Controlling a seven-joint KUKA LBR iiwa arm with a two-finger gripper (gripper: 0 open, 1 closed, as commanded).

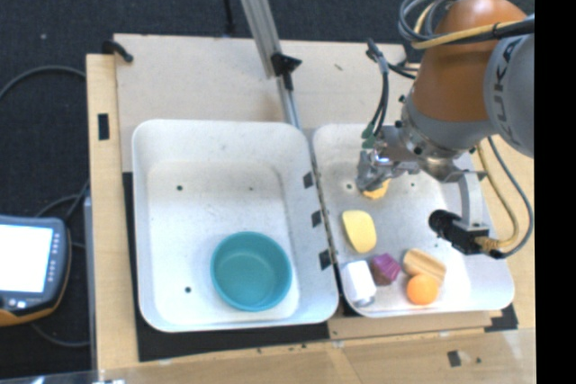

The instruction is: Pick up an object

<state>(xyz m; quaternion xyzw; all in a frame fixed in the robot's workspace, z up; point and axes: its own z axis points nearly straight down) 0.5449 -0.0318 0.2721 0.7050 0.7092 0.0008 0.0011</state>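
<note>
the gripper (373, 176) is low in the right bin (486, 288), over a small yellow object (374, 190); i cannot tell its state. the arm (468, 58) reaches in from the right, wrist pointing down.

The bench (207, 67) was viewed by a single fixed camera set above it, looking down at a slant from fairly near, so that both white bins (162, 157) were taken in, the arm (468, 58) entering from the right.
</note>
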